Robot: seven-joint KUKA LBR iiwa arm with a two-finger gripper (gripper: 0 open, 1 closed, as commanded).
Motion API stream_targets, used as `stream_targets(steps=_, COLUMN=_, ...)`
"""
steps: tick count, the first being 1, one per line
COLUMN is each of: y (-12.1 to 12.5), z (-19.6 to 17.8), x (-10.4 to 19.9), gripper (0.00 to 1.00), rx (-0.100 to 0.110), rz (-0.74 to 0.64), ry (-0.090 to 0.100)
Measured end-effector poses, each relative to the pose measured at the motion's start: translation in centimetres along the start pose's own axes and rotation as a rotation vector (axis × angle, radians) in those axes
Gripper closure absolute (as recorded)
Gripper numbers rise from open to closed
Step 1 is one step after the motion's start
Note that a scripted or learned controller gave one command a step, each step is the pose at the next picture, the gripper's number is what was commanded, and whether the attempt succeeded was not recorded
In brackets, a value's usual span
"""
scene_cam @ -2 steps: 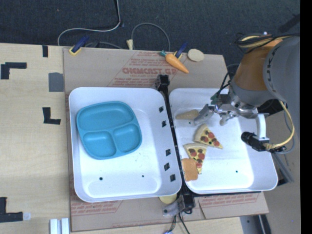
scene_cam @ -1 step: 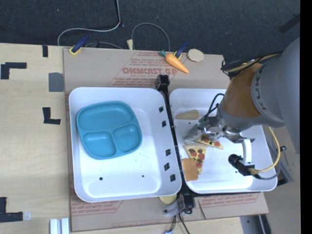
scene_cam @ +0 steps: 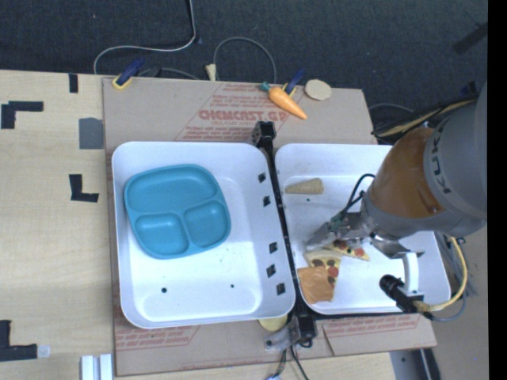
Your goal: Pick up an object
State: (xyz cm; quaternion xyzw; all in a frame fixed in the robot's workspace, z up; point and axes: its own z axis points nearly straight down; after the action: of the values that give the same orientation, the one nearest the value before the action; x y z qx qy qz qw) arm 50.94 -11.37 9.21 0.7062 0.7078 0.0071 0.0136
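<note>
My gripper (scene_cam: 331, 236) reaches into the right bin (scene_cam: 333, 163) from the right, its tip low over a pizza slice toy (scene_cam: 342, 251). A brown, cookie-like piece (scene_cam: 318, 284) lies just below the slice near the bin's front edge. A tan bread-roll toy (scene_cam: 304, 186) rests at the bin's upper left. The arm's orange band (scene_cam: 405, 182) and grey wrist cover the bin's right half. Nothing shows between the fingers.
The left bin (scene_cam: 135, 291) holds a blue divided plate (scene_cam: 177, 209). On the cardboard behind the bins lie an orange carrot toy (scene_cam: 287, 102) and a beige round piece (scene_cam: 318, 90). Cables run along the back and at the front below the divider.
</note>
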Motion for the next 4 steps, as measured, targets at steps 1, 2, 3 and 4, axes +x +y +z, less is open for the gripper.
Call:
stream_targets(steps=1, y=-1.7, z=-0.1, x=1.5, gripper=0.00, rx=-0.004, rz=0.003, ry=-0.006)
stream_targets(steps=2, y=14.3, z=-2.3, x=0.4, gripper=0.00, rx=0.014, rz=-0.004, ry=0.005)
stream_targets(steps=3, y=13.4, z=1.2, x=0.9, gripper=0.00, rx=0.028, rz=0.000, ry=0.009)
stream_targets(steps=4, y=13.5, z=0.0, x=0.8, gripper=1.00, rx=0.026, rz=-0.002, ry=0.005)
